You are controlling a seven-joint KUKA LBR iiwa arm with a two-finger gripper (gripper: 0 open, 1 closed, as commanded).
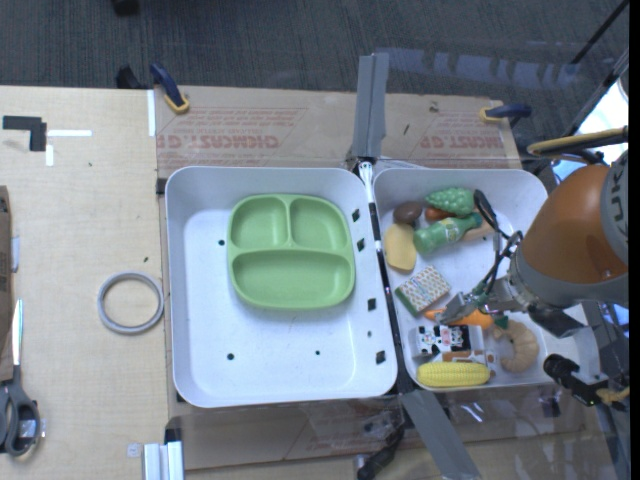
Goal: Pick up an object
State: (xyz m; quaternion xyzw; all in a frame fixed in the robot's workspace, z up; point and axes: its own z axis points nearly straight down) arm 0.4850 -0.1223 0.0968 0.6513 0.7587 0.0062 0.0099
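Observation:
The right bin holds several toy foods: a yellow corn cob, a tan croissant, a checkered packet, a yellow wedge, a brown piece, a green leafy vegetable and a green bottle. My gripper is low in this bin, right of the checkered packet and just above a small printed card. An orange piece lies right against it; whether it is gripped is unclear. The arm's orange band hides the bin's right side.
The left bin bears a green divided plate. A grey tape ring and scissors lie on the bench at far left. A black utensil leans near the green bottle. Clamps hold the cardboard at the back.

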